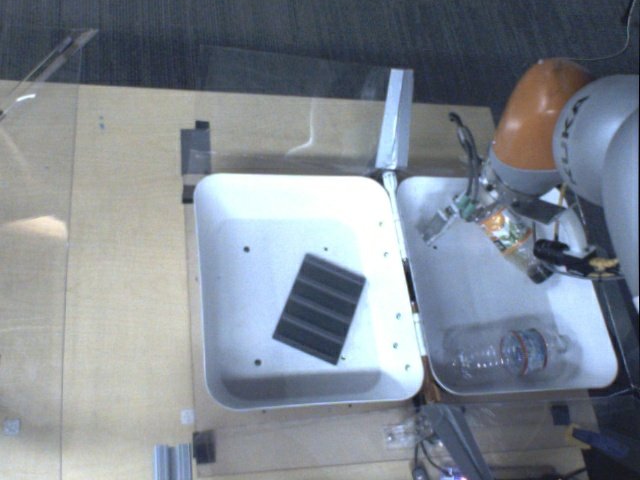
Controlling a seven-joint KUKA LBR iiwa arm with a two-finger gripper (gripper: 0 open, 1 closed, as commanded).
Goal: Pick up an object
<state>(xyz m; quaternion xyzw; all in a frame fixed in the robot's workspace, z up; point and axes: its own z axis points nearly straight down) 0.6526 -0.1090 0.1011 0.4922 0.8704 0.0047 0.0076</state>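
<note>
Seen from above, grey letters on the arm [590, 128] are too foreshortened to read. The gripper [497, 220] hangs over the right bin [450, 298]; whether its jaws are parted cannot be told. A clear plastic bottle [505, 352] lies near that bin's front edge. The left bin [230, 268] holds a dark ribbed block [320, 308].

You see two white bins [215, 298], one dark ribbed slab [320, 308] in the left, one clear plastic bottle [505, 353] in the right.
</note>
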